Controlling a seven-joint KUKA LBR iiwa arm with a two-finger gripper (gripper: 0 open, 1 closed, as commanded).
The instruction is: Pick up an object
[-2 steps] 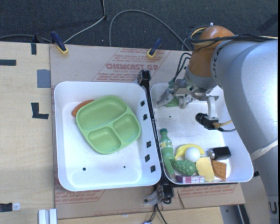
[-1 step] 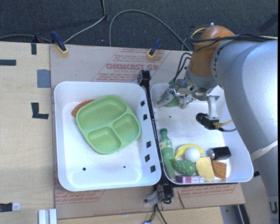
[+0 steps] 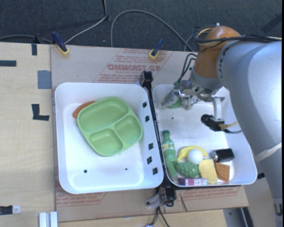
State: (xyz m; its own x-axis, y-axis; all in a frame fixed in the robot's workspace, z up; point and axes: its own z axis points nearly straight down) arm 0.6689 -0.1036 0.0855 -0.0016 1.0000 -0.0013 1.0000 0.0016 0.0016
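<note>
Over the right bin's (image 3: 236, 171) far end, the gripper (image 3: 177, 100) hangs low, its opening impossible to tell.

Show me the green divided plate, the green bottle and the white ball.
green divided plate (image 3: 110, 126): camera view, middle ridge.
green bottle (image 3: 169, 151): camera view, its body.
white ball (image 3: 195, 156): camera view, its top.

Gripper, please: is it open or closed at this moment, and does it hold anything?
Gripper: over the far end of the right bin; open or closed cannot be told, and nothing shows between its fingers.
</note>
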